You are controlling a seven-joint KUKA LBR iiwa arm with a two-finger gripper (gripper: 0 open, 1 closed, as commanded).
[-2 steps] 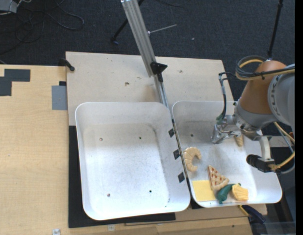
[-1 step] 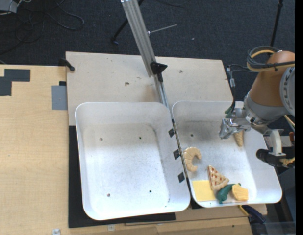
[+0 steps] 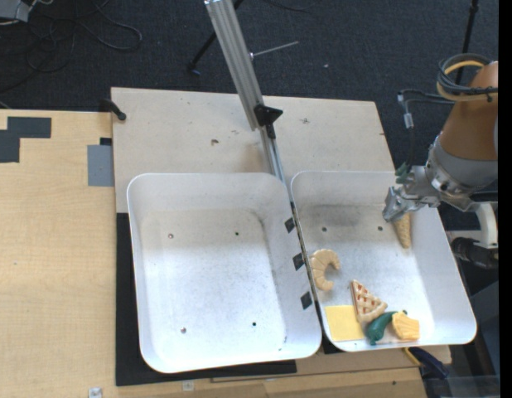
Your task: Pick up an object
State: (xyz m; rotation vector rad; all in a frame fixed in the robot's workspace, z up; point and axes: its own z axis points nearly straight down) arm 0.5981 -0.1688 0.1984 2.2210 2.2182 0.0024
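Observation:
My gripper [image 3: 396, 206] hangs over the right bin [image 3: 455, 305], near its far right side. A tan cone-shaped toy [image 3: 403, 230] shows just below and right of the gripper, pointing down; I cannot tell whether it is gripped or lying on the bin floor. Lower in the same bin are a croissant [image 3: 325, 268], a waffle-patterned wedge [image 3: 368, 301], a flat yellow square [image 3: 342, 322], a green piece [image 3: 379, 327] and a small yellow piece [image 3: 406, 327].
The left bin [image 3: 148, 222] stands beside the right one, with black clips [image 3: 298, 261] along their shared edge. A slanted metal rail [image 3: 239, 65] rises behind the bins. Wooden bench lies to the left.

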